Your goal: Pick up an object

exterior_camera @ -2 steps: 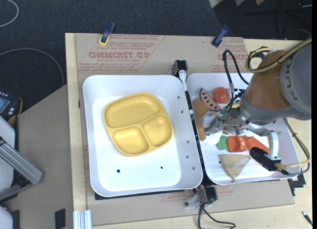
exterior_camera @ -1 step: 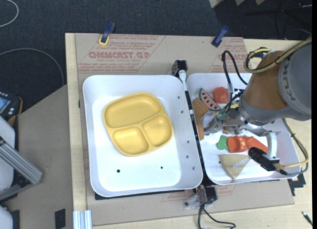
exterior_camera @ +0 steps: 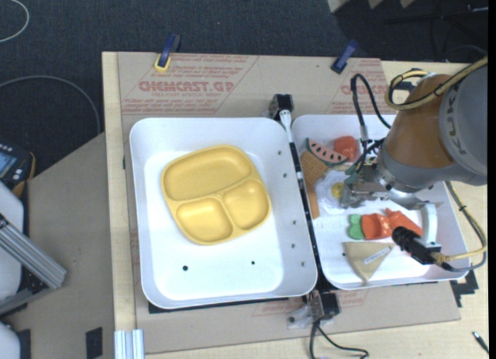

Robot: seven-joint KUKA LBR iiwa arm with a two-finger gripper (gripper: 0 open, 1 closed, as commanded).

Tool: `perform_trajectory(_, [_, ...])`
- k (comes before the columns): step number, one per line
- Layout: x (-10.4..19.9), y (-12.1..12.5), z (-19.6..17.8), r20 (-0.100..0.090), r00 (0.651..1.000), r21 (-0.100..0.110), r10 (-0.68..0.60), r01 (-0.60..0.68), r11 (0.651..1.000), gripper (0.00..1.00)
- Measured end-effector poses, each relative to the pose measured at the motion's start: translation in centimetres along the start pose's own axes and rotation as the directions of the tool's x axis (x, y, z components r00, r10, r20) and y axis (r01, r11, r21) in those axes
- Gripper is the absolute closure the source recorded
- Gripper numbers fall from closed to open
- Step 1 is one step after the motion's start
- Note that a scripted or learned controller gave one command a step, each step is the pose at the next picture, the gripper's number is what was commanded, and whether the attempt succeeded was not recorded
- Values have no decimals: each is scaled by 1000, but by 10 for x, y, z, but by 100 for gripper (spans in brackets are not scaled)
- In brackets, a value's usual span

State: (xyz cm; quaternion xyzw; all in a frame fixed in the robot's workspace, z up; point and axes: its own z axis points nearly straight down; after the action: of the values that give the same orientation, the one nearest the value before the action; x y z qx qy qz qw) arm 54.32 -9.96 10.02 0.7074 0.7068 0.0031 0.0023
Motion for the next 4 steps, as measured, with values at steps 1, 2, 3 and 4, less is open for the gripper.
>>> perform_trajectory(1, [-1, -6, -46, 3, 1000, 3, -1, 1, 1000, 100])
perform_trajectory(2, [7, -7, -92, 2, 1000, 1, -3, 3, 1000, 100])
perform_trajectory(3, [7, -5, -127, 3, 1000, 1, -2, 2, 1000, 100])
perform_trajectory(4, [22, 47, -136, 2, 1000, 2, -4, 4, 1000, 100])
